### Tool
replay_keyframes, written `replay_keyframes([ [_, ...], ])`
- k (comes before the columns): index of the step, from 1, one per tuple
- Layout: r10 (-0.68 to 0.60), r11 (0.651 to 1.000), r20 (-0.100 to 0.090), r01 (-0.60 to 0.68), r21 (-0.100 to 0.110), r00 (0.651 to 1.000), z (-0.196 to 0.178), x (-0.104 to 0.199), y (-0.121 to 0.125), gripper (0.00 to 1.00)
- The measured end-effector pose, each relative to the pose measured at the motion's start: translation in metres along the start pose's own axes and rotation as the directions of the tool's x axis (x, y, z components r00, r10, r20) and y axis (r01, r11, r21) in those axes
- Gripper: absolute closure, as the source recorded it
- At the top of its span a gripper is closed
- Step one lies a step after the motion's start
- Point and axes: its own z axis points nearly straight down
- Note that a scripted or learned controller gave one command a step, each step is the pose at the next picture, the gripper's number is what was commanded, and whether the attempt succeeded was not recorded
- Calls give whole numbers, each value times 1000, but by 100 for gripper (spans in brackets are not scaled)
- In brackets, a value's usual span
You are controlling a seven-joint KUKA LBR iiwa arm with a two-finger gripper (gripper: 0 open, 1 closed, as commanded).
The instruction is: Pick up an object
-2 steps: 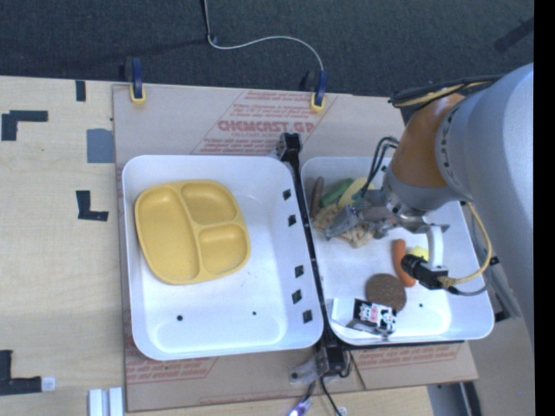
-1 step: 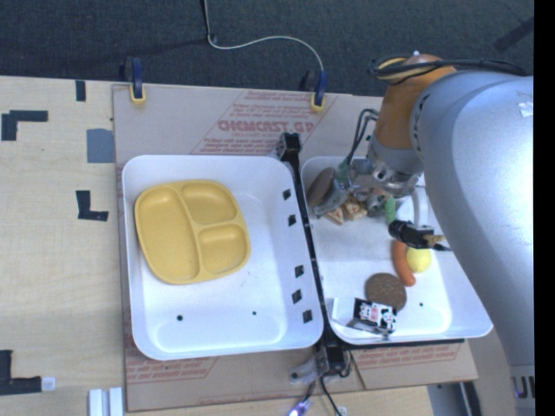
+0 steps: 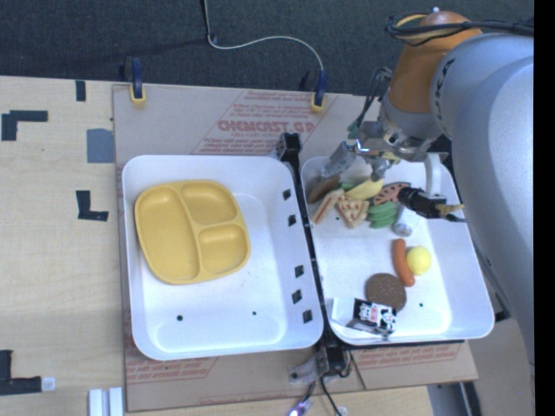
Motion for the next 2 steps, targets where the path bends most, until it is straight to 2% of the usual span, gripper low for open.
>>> replay_keyframes([
  [1, 2, 1000, 1, -2, 12, 1000, 75, -7, -8, 0],
  [2, 3, 1000, -1, -3, 4, 1000, 73, -27, -75, 0],
])
